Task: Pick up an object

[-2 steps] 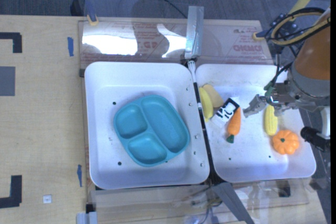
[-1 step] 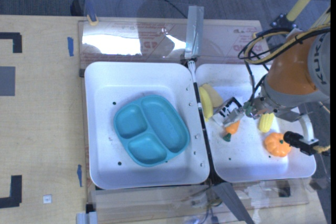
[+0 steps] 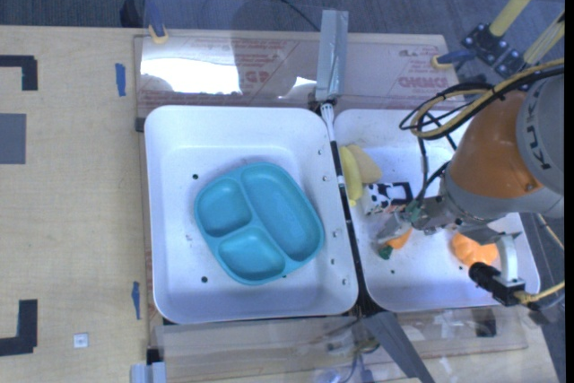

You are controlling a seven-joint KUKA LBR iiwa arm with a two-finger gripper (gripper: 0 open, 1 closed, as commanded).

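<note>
1. The tool (image 3: 414, 215) was seen low in the right bin (image 3: 395, 282); its state could not be told.
2. A small orange object (image 3: 398, 239) lay just beside it, below-left.

Wooden bench (image 3: 63, 220) bearing two white bins (image 3: 170, 193)

the arm (image 3: 502, 157) runs off the picture's right edge, so its upper links are cut away. its wrist covers much of the right bin (image 3: 430, 291), and the gripper (image 3: 414, 215) is a dark blur under it. a small orange thing (image 3: 397, 239) with a green tip sits just below the gripper, too small to name. a black-and-white object (image 3: 387, 193) just above the gripper is half hidden. an orange piece (image 3: 473, 248) right of the gripper is partly covered by the arm.
</note>
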